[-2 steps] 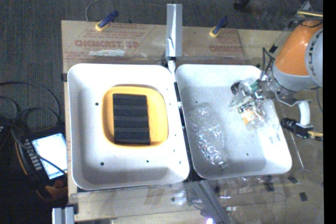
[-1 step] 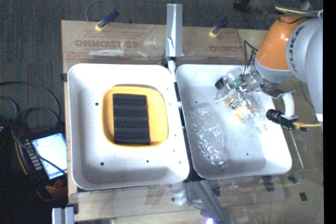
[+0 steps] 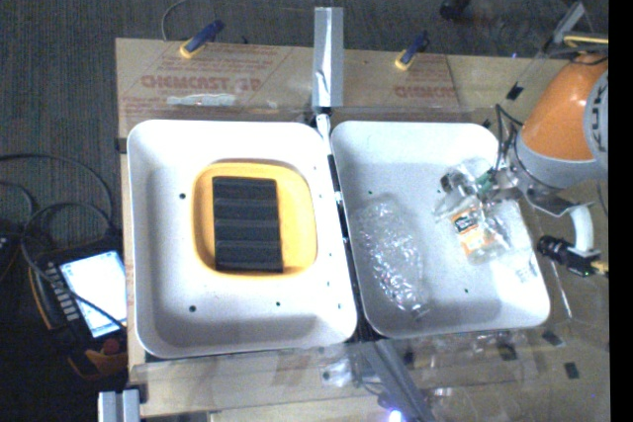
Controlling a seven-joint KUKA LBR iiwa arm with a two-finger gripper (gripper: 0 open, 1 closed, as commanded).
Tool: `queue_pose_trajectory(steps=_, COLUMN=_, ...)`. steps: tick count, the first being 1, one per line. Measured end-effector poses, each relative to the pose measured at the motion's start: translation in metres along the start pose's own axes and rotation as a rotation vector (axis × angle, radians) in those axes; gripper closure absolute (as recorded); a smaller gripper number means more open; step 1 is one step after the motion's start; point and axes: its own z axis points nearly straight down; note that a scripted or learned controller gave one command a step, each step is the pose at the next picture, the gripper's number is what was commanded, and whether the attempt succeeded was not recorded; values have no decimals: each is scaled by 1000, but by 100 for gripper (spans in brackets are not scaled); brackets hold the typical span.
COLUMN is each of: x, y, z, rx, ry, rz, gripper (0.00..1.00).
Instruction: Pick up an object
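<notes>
Lying in the right bin (image 3: 514,306), a clear packet (image 3: 475,222) sits beside a crumpled bottle (image 3: 391,252); claw (image 3: 495,181) over the packet, state unclear. Left bin (image 3: 158,311) holds a yellow tray (image 3: 302,212).

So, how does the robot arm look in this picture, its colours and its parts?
The arm has a rounded orange band with grey casing beside it at the right edge. Thin dark cables run along its left side. The gripper end looks small, metallic and dark, with a green spot; details there are blurred.
</notes>
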Motion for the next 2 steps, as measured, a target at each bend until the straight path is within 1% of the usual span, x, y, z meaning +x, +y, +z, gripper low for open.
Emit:
queue_pose_trajectory(steps=1, x=-3, y=13, z=3, rx=-7, ry=-5, rz=-66, gripper=0)
queue_pose_trajectory(steps=2, x=-3, y=14, z=3, rx=-8, ry=-6, rz=-66, gripper=0)
